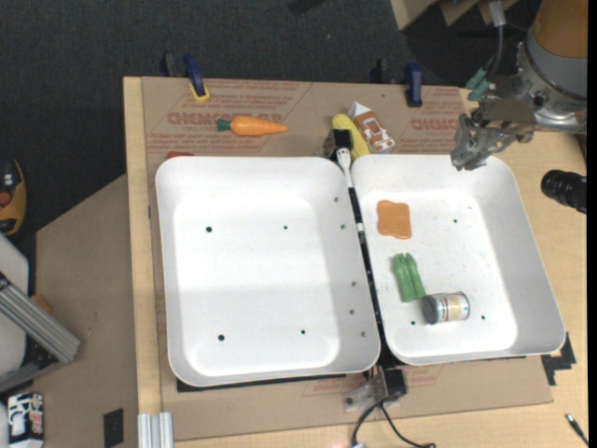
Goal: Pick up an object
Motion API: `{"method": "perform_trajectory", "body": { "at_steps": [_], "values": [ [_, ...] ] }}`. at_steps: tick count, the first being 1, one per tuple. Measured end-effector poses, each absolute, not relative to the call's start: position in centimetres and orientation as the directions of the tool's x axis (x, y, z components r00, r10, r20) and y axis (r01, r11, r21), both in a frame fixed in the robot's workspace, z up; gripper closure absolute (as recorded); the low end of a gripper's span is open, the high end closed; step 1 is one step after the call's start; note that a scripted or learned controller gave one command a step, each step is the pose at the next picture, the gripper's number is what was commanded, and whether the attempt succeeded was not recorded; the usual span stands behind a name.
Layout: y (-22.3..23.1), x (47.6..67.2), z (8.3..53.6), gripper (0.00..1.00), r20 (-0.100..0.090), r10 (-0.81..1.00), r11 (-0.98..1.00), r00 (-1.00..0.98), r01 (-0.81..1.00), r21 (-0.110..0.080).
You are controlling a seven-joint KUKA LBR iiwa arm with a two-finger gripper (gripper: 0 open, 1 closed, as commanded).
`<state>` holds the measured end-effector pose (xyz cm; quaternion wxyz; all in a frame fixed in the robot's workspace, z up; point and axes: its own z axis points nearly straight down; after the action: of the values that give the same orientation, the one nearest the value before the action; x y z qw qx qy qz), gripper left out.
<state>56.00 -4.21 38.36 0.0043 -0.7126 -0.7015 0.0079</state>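
While gripper [469,157] hovers at right bin [522,250] corner (finger state unclear), orange patch [394,218], green piece [407,277], can [446,307] inside

White bins on a tan worktop, bright small things

Both bins, left [247,269] and right [485,250], are plain white with small dark dots. In the right one lie an orange slab [394,218], a green piece [408,277] and a silver can [446,307] with a yellow label. On the tan worktop [149,157], printed red, rests an orange carrot [254,127] with a green top.
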Motion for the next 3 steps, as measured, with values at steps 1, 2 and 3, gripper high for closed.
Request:
{"method": "perform_trajectory", "body": {
  "at_steps": [1,2,3],
  "values": [
    [-0.5,52.3,31.0,1.00,0.001,1.000,0.002,-0.002,1.000,-0.011],
    [6.0,47.9,45.5,1.00,0.006,1.000,0.009,-0.009,1.000,0.018],
    [14.5,47.9,54.1,1.00,0.006,1.000,0.011,-0.011,1.000,0.013]
  ]
}}
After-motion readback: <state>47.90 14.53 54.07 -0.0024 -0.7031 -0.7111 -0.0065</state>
